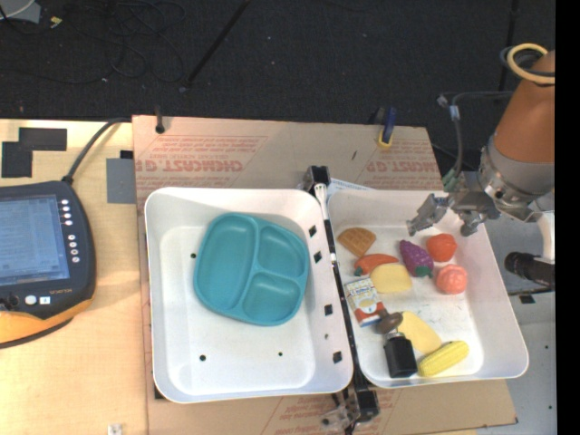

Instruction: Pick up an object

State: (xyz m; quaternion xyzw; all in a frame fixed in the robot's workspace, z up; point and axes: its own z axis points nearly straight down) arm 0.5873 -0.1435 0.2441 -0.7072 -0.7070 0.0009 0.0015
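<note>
My gripper (pixel 448 219) hangs over the right bin's (pixel 512 352) far right part, fingers spread open with nothing between them. Just below it lie a red tomato (pixel 441 246) and a purple eggplant (pixel 416 257). Further toys fill that bin: a pink peach (pixel 451 280), a yellow cheese slab (pixel 391 280), an orange-red carrot (pixel 374 263), a waffle (pixel 356 240), a small carton (pixel 362 297), a yellow block (pixel 419 332), a black box (pixel 400 355) and a corn cob (pixel 442 358).
The left bin (pixel 172 333) bears a teal divided plate (pixel 251 268). A black clamp rail (pixel 331 270) runs between the bins. A tablet pendant (pixel 41 243) lies at the far left on the bench.
</note>
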